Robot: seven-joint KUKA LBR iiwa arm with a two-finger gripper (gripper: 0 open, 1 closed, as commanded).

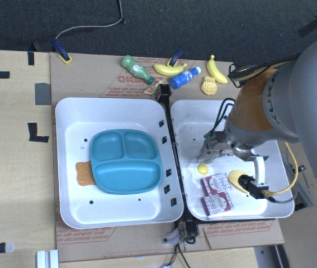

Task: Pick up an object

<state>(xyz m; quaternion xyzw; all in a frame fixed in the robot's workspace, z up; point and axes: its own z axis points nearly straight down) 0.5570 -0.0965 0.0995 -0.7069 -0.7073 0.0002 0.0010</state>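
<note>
Two white bins (63,149) on cardboard-topped bench (91,77); end effector (211,149) in right bin, finger state unclear.

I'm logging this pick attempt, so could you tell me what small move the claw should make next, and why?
Probably a short move toward the small yellow object and down onto it. The claw sits low in the right bin, just above that piece in the image, with nothing visible between its tips. The red-and-white packets lie close by, so keep it small.
</note>
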